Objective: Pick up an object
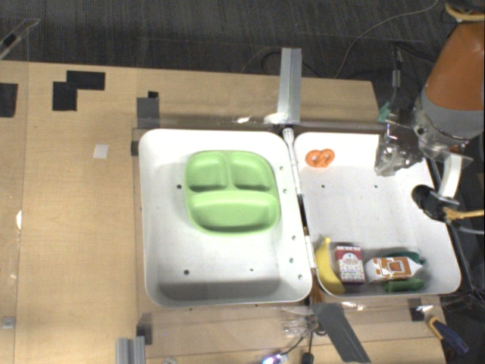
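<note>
My gripper point(394, 158) hangs over the far right part of the right bin point(379, 203), below the orange band of the arm. An orange pretzel point(320, 158) lies at the bin's far left corner, well left of the gripper. Along the bin's near edge lie a yellow banana point(326, 266), a small red carton point(348, 265), an orange-and-white carton point(392, 266) and a green item point(404, 284). Nothing shows between the gripper's tips.
The left bin point(163, 203) holds a green divided plate point(230, 189). A metal post point(291, 82) stands behind the divider between the bins. A black cable and fitting point(428, 199) hang at the right bin's right edge.
</note>
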Motion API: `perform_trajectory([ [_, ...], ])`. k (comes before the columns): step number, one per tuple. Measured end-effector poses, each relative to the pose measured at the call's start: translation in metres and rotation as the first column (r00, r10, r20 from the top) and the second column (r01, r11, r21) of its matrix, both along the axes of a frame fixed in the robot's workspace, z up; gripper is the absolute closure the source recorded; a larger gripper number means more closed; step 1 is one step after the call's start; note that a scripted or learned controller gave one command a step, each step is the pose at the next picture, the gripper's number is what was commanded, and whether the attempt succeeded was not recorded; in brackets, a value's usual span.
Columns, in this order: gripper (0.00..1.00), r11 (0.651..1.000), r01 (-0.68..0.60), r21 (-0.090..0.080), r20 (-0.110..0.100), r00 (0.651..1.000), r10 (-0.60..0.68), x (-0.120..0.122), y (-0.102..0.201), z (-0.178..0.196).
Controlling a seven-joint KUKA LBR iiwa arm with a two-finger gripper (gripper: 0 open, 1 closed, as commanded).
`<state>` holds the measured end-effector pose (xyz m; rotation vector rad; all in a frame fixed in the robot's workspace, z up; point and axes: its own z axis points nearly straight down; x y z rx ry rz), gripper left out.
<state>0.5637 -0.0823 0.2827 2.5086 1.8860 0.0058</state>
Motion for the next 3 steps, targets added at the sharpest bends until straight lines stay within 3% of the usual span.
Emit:
perform_trajectory([
  [1,1.0,0.967,0.253,-0.001,-0.003,0.967,-0.253,0.084,-0.042,-0.034],
  [2,1.0,0.993,0.116,0.0,-0.001,0.993,-0.116,0.054,-0.018,-0.035],
  [3,1.0,0.97,0.243,0.0,0.0,0.97,-0.243,0.096,-0.035,-0.032],
])
